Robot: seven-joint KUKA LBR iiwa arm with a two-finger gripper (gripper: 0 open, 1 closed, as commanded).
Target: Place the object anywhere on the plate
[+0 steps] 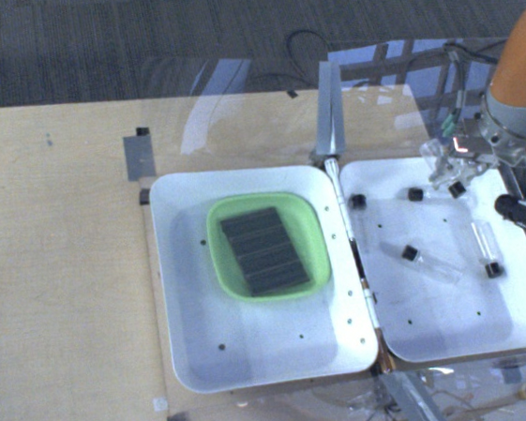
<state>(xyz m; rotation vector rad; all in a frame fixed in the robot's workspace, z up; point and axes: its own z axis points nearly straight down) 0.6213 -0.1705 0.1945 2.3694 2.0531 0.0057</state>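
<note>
One claw [449, 170] hangs from the grey and orange arm [521, 72] over the far right corner of the right bin [466, 337]. Glare hides its tips, so I cannot tell whether it is spread, pressed together or pinching anything. There are two white bins on the desk [53, 276], one green plate [316, 246] and one dark ridged slab [264, 250]. The slab lies flat in the middle of the plate, well away from the claw, off to the claw's left in the view and a little nearer the view's bottom edge, inside the left bin [262, 370]. The slab's long axis runs roughly from the far side of the bin to the near side, leaning slightly so that its far end sits more to the left and its near end more to the right. Its ridges cross the short way. In the right bin I count five small black caps. One cap [457, 189] lies just below the claw, a second [415, 194] near it to the left, and a third [357, 201] farther left by the bin wall. The other two cap clear tubes. One tube [434, 265] lies slantwise below and left of the claw, and the other tube [484, 241] lies almost straight below the claw with its cap at the near end.
</note>
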